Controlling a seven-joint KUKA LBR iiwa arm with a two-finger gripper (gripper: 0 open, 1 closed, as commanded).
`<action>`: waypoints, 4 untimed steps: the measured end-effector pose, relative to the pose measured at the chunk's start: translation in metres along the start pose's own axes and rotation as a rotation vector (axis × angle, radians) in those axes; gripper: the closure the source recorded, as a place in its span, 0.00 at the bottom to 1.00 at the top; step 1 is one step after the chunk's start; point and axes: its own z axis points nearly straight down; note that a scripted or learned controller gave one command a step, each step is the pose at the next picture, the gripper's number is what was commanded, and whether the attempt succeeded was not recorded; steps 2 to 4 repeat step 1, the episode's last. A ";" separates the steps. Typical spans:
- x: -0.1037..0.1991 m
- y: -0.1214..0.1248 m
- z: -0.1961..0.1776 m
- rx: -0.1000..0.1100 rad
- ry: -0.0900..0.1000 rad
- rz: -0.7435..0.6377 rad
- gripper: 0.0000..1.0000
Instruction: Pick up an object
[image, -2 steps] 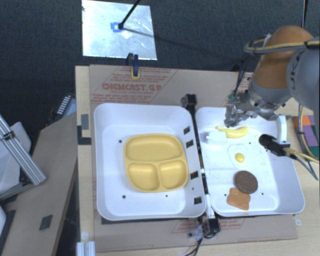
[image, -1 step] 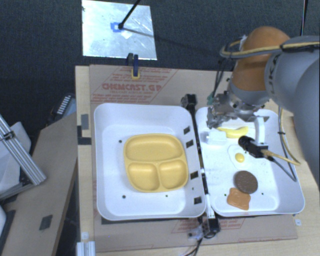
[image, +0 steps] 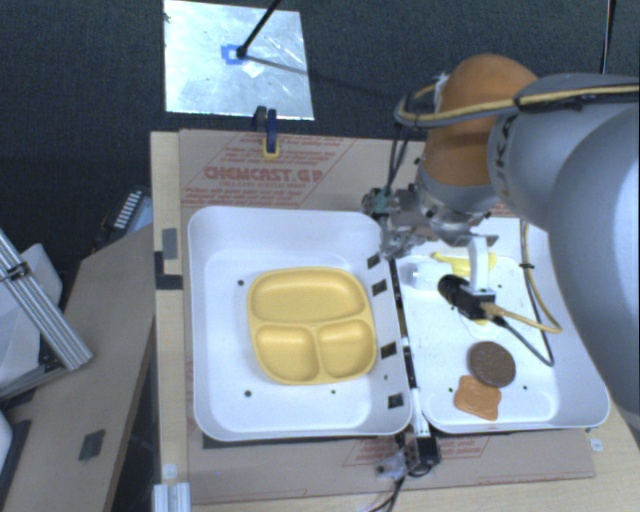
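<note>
Disc (image: 492, 364): brown, round, flat; in the right bin (image: 565, 400), toward the front.
Orange piece (image: 477, 398): flat, just beside the disc, nearer the front.
Tray (image: 308, 325): yellow, three compartments, middle of the left bin (image: 215, 300).
Gripper (image: 398, 228): low at the right bin's back-left corner, by the seam between the bins, apart from the disc; grip state cannot be told.
Arm (image: 565, 150): grey, orange band, bent down from the right.
Board (image: 300, 165): beneath the bins; red print reads "CHEMCAST".

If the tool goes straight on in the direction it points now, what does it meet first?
The tool would most likely meet the bare floor of the right bin, near its far left corner; depth is unclear.
</note>
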 end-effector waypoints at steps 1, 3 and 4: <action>0.063 -0.003 -0.006 -0.001 0.000 -0.001 1.00; 0.063 -0.003 -0.006 -0.001 0.000 -0.001 1.00; 0.063 -0.003 -0.006 -0.001 0.000 -0.001 1.00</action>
